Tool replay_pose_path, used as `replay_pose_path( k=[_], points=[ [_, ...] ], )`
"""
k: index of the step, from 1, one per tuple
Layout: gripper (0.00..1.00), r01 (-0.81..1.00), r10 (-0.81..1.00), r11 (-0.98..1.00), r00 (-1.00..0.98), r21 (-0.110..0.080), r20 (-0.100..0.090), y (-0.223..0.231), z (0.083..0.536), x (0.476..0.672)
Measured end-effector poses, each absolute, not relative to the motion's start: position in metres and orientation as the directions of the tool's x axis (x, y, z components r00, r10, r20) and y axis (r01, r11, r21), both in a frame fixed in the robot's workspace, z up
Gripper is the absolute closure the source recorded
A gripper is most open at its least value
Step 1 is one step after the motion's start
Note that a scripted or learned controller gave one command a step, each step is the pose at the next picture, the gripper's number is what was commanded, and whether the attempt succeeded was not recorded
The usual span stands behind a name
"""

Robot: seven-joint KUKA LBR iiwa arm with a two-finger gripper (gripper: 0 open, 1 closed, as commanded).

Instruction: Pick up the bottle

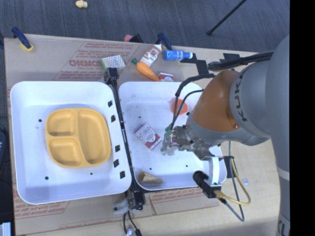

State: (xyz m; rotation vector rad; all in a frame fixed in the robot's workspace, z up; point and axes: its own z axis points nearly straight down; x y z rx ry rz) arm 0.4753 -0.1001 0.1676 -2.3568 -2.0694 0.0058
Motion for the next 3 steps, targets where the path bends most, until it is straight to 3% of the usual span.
replay_pose_path(
  k=[1,2,3],
  points=[
    [1.00,0.993,0.993,-0.114,0.114,-0.004,0.001,-0.126,0.180,0.476],
    [1.00,1.000,1.000,0.029,-0.029,-0.001,0.000,-0.151,0.286,0.477],
    [1.00,0.999,0.999,-0.038,0.038,-0.006,0.002,-0.132,0.194,0.476]
  ],
)
